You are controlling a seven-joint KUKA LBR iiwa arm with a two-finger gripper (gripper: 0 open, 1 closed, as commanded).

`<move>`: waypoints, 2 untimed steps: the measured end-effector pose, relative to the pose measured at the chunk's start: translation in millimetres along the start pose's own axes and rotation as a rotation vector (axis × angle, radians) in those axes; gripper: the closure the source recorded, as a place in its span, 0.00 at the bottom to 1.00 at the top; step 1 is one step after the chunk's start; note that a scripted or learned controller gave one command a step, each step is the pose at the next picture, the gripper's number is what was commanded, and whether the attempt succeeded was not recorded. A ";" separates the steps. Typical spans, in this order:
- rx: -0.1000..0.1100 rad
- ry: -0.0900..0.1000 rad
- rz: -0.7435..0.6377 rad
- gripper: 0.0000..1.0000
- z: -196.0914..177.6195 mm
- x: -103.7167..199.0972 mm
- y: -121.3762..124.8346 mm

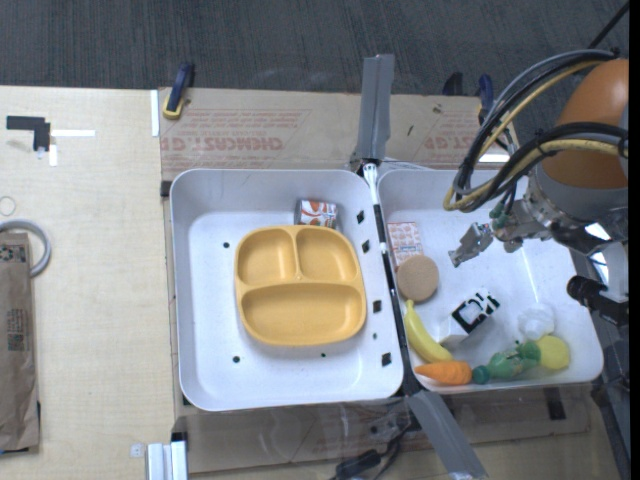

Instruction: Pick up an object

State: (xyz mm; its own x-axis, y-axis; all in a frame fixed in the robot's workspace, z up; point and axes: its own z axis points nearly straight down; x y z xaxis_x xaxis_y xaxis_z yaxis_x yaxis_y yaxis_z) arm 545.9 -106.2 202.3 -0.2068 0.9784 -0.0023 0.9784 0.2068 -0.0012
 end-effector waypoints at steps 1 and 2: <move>0.002 0.002 -0.081 0.00 69.0 -3.4 -61.6; -0.002 0.000 -0.305 0.00 76.4 -47.4 -12.9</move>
